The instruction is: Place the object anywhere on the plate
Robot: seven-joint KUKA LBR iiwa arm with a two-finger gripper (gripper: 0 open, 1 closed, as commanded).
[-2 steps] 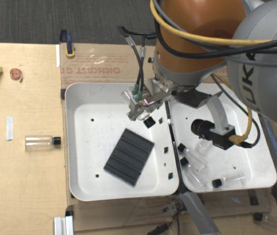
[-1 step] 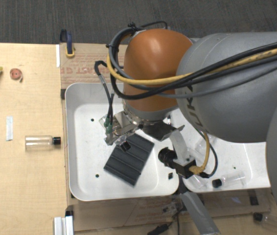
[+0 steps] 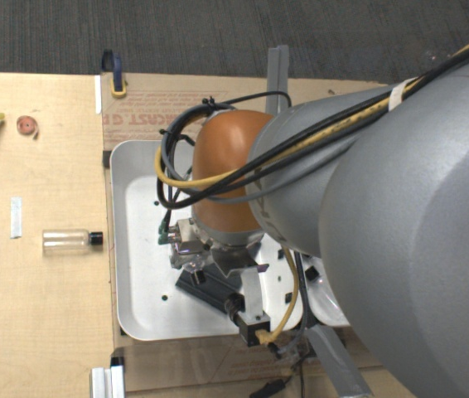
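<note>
The grey arm's pincer (image 3: 186, 254) hangs over the middle of the shallow white plastic bin (image 3: 135, 305). The orange-banded wrist above covers it, so I cannot tell whether it is wide, narrow or holding anything. At the bin's right edge, what looks like the curved rim of a white round plate (image 3: 327, 303) shows under the arm. I cannot make out the object to be placed. On the pale wooden bench (image 3: 44, 322), a clear plastic bottle with a black cap (image 3: 67, 240) lies on its side just beside the bin's left edge.

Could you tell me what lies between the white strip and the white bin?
A clear, black-capped bottle lies on its side there, in the camera view.
</note>
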